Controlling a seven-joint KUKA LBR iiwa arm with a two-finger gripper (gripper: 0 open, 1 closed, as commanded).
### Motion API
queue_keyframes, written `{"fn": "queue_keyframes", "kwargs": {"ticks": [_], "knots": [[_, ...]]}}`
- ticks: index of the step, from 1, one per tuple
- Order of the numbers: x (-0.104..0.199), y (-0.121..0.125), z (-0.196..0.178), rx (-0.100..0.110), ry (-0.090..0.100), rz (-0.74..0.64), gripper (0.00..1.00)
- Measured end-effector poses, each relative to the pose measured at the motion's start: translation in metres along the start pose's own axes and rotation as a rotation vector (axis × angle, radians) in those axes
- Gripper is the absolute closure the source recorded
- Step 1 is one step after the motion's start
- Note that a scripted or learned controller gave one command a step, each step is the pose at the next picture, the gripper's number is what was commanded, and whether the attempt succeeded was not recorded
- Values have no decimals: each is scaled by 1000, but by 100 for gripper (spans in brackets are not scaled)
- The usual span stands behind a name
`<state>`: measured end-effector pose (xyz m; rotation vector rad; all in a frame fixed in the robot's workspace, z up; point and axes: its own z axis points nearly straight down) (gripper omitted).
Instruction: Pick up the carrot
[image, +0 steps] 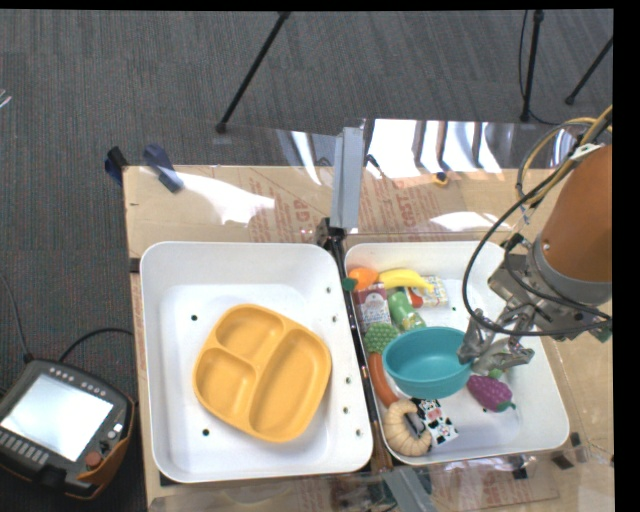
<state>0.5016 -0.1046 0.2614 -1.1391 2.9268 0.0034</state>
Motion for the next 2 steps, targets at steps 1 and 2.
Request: {"fn": "queue_keyframes", "kwargs": {"ticks": [1,2], "knots": [[30,-50,-61,-1,0,-56,100],[30,-49,-59,-6,1,-56,0]]}}
